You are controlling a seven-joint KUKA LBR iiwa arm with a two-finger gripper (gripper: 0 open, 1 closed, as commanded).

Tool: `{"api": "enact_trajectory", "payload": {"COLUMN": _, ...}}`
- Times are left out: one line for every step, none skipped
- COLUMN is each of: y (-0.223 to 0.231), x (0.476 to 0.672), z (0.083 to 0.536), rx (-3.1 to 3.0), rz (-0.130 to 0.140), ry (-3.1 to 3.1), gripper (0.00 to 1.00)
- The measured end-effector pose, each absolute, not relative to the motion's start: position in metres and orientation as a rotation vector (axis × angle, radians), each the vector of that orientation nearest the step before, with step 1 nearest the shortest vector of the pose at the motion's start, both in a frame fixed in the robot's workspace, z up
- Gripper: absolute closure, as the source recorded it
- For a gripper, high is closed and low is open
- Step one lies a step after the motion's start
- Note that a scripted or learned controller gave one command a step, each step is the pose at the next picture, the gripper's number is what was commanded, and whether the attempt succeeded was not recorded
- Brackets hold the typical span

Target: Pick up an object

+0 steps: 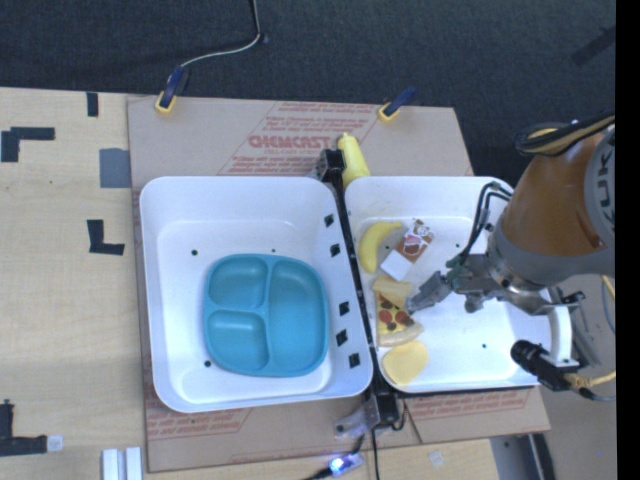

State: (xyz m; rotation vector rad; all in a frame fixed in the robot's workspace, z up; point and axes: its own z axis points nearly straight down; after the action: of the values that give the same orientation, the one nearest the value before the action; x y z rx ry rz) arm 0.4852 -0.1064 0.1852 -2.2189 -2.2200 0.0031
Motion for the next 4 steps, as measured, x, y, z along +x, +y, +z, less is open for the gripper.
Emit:
{"api": "enact_trajectory", "payload": {"y": -0.091, "x": 0.528, "z": 0.209, "rx": -2.218, "rz": -0.002, "ry": -2.227, "gripper": 0.0}}
{"api": "enact_trajectory", "payload": {"y": -0.12, "x": 0.499, "z": 0.117, "rx": -2.218, "rz": 0.012, "ry": -2.211, "gripper": 0.0}}
{"api": "enact_trajectory", "payload": {"y": -0.14, "x": 0.578, "z": 0.113, "rx": -2.222, "rz": -0.002, "ry": -2.227, "gripper": 0.0}}
{"api": "enact_trajectory", "payload": {"y": -0.099, "x": 0.626, "z": 0.128, "rx": -2.215, "rz": -0.005, "ry": -2.23, "gripper": 0.0}}
